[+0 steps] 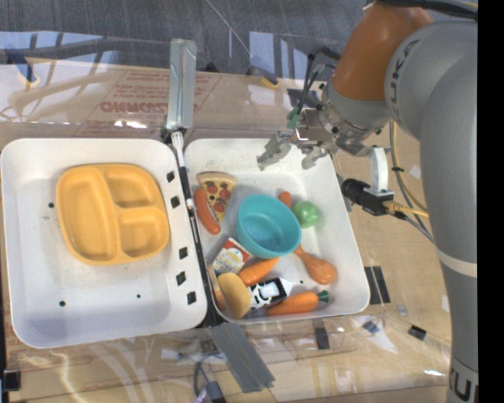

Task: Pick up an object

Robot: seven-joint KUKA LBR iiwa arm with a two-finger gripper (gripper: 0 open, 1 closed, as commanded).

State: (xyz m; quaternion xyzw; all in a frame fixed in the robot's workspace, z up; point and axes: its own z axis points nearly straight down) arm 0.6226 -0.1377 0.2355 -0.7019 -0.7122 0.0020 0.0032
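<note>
My gripper hangs over the back of the right bin, fingers spread apart with nothing between them. Below it in that bin lie a teal bowl, a green ball, a pizza slice, a sausage, a chicken drumstick, two carrots, a bread roll and a small black-and-white bottle. The gripper is above and behind the bowl, touching none of them.
The left bin holds a yellow divided tray. A grey post stands at the back between the bins. The arm's orange band and cables overhang the right bin's far right corner.
</note>
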